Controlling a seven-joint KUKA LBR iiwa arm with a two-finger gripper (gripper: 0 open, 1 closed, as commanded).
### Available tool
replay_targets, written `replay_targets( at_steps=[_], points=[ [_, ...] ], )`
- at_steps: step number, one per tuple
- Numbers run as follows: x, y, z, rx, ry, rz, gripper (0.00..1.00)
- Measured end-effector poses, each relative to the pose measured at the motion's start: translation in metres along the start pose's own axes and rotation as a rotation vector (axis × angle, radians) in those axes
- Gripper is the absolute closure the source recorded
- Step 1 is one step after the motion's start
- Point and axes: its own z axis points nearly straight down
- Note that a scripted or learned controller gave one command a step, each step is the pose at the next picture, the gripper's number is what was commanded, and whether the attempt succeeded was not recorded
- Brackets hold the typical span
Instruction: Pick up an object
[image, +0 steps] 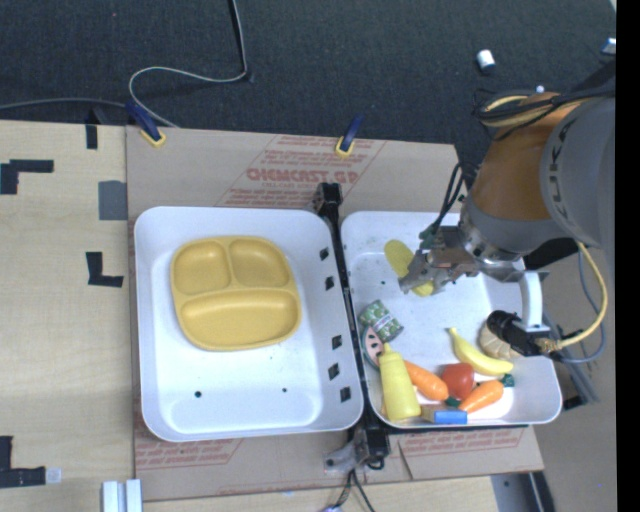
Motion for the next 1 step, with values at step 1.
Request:
replay_targets(
  at_steps=[1],
  points=[
    [0.018,-0.041,-0.0516,0.001,0.001,0.0,1.0]
  ],
)
